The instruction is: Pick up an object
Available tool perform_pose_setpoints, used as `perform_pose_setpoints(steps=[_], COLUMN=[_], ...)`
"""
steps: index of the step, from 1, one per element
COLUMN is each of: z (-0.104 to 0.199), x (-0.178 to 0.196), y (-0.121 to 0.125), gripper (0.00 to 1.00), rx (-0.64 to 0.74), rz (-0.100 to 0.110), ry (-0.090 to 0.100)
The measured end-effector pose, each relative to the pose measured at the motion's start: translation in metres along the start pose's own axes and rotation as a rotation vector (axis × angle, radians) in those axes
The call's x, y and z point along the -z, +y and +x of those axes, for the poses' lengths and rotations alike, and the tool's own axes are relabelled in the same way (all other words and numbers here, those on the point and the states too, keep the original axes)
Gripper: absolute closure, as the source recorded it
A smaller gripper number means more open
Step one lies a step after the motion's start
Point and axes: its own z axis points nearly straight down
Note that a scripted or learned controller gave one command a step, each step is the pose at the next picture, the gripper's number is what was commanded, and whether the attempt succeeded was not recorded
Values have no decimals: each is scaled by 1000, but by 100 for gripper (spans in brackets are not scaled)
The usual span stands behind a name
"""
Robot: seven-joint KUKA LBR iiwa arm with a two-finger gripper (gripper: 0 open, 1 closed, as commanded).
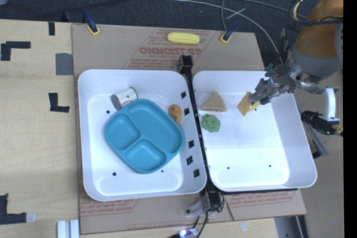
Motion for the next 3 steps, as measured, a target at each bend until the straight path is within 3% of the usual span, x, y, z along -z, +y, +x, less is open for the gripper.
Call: perform_pose_setpoints(steps=[3], z=[159], x=[-31], y=[35], gripper=[100], rx=[-1], rz=[-4], ry=[-5])
